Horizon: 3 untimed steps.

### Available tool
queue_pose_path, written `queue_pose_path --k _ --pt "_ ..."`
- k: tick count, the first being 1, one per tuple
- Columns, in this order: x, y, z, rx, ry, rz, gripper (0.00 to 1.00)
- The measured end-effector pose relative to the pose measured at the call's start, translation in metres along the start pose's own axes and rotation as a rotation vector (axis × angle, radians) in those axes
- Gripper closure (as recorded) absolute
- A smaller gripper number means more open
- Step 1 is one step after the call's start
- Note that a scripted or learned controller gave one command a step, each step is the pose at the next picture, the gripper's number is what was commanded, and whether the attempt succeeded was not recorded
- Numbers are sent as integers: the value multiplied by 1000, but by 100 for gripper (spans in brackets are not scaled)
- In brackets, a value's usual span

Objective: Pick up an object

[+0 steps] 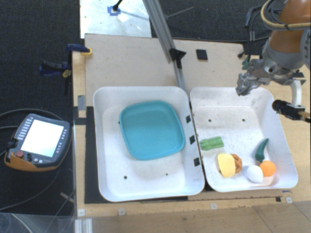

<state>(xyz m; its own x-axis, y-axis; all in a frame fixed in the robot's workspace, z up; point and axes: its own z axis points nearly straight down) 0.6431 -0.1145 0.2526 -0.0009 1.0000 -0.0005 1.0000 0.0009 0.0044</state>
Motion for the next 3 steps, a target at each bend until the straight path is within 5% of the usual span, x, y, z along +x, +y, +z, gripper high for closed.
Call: queue_pose_path --k 3 --pt "161 20 24 4 2 -4 100"
